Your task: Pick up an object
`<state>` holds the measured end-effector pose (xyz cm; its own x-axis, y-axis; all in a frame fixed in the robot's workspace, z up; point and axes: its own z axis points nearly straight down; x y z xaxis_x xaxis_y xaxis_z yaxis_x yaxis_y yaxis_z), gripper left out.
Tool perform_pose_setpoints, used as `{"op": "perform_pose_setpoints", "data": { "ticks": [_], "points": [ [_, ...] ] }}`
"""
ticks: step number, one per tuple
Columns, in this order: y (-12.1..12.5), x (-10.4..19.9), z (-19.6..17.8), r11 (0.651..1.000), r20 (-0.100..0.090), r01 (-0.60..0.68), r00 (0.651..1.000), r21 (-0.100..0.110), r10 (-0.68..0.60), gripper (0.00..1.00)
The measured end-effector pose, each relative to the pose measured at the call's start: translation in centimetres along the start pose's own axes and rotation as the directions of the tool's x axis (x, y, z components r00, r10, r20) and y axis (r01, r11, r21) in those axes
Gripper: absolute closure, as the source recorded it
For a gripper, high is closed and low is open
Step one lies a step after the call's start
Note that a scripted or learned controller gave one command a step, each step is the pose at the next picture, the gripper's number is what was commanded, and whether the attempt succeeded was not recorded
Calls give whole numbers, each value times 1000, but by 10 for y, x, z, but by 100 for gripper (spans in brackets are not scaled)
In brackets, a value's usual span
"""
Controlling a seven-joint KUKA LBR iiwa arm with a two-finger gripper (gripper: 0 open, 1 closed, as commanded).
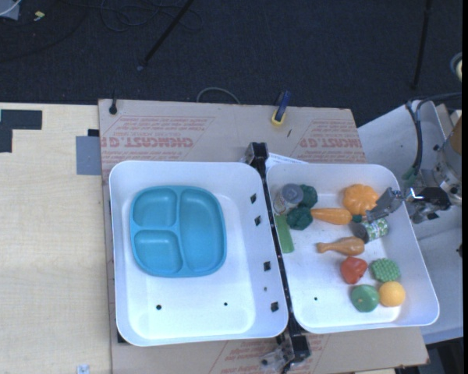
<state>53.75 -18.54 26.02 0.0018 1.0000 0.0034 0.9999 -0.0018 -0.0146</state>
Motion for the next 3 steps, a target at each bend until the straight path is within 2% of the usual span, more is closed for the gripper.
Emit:
{"op": "perform_pose_setpoints", "data": {
  "ticks": [1,3],
  "points": [
    [2,0,-7,1000,2,2,1000,-11,-2,0],
    [-8,15,97,1000,0,3,1000,-6,-3,0]
  ]
}}
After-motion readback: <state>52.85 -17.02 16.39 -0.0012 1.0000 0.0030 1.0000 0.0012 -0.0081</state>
